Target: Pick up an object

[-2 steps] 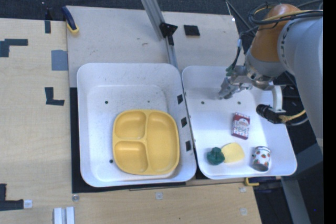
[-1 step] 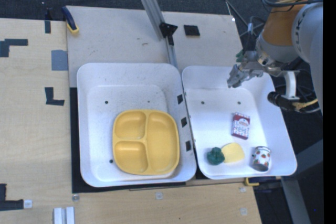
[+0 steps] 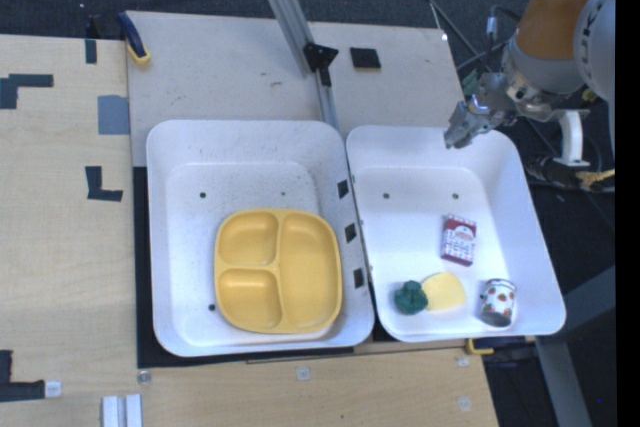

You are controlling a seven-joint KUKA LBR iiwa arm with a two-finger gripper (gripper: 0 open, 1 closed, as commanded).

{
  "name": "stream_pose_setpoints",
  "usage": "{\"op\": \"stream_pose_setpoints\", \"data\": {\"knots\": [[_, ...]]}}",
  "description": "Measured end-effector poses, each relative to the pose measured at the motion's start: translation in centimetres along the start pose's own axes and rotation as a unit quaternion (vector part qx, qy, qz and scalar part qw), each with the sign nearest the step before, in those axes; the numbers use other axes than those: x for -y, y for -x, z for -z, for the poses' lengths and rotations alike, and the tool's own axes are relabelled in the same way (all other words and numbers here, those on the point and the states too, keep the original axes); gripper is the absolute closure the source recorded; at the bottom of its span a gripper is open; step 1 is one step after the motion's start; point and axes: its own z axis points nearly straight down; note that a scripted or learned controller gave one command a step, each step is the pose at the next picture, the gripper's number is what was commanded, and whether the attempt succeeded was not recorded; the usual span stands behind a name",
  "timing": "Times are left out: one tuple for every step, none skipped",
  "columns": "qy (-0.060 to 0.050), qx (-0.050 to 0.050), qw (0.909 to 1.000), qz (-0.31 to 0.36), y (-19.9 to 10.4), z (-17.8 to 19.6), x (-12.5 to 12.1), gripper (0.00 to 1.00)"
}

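In the right bin [image 3: 400, 170] lie a small red and white box [image 3: 459, 240], a yellow lump [image 3: 444, 292], a dark green piece [image 3: 409, 297] touching the lump's left side, and a small patterned can [image 3: 498, 302] near the front right corner. My gripper [image 3: 466, 127] hangs over the bin's far right rim, well behind all of these. Nothing shows between its fingers.
The left bin [image 3: 180, 165] holds a yellow divided plate [image 3: 278, 270] at its front. A slanted metal post [image 3: 285, 0] rises behind the gap between the bins. A blue and yellow clamp [image 3: 133, 38] sits at the bench's far left corner.
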Motion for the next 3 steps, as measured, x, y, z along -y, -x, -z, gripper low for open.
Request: {"op": "stream_pose_setpoints", "data": {"knots": [[-0.001, 0.0, 1.0, 0.0, -0.1, 2.9, -0.1, 1.0], [-0.002, -0.002, 1.0, 0.003, -6.0, 2.9, -1.2, 1.0], [-0.003, -0.001, 1.0, 0.002, -11.4, 1.1, -0.9, 1.0]]}}
